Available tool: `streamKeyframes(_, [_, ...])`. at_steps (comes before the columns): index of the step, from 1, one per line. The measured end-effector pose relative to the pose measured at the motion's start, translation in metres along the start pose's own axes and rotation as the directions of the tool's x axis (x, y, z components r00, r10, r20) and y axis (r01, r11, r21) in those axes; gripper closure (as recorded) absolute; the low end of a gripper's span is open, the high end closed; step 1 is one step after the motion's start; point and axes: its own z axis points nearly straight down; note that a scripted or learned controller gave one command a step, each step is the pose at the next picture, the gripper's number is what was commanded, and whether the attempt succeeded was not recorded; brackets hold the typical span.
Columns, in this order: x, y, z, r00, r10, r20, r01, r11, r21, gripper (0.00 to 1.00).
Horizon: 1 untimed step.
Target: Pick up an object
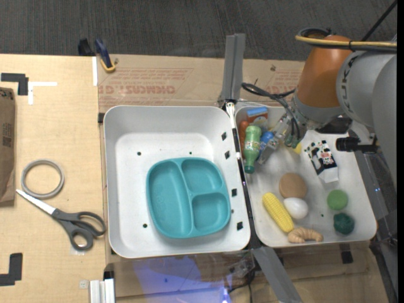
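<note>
Bench of pale wood and cardboard, two shallow white bins side by side, dark carpet beyond.

Nearest items, right bin [366, 223]: ginger-shaped piece [305, 235] at the front wall; dark green ball [344, 223]; ear of corn [278, 211], long axis slanting from front-right to back-left; white egg [295, 207] touching the corn; lighter green ball [338, 199]; brown round piece [293, 185].

Left bin [120, 169]: teal divided plate [189, 197], three compartments.

Bench at left: scissors [66, 220], roll of tape [42, 178].

Farther, right bin's back-left corner: green bottle [252, 145], the likely target. Long axis runs roughly front to back, slightly tilted, cap end toward the front, lying against the bin's left wall.

Gripper [282, 133]: low over that corner, just right of the bottle amid clutter. Bottle lies to its left, close beside. Jaw state cannot be told; nothing is seen held.

Arm: grey with orange band, entering from the right.
</note>
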Motion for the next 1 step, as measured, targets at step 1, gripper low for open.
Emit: streamKeyframes(1, [0.0238, -0.0529, 0.0007, 0.992, 0.123, -0.002, -0.123, 0.992, 0.000, 0.00])
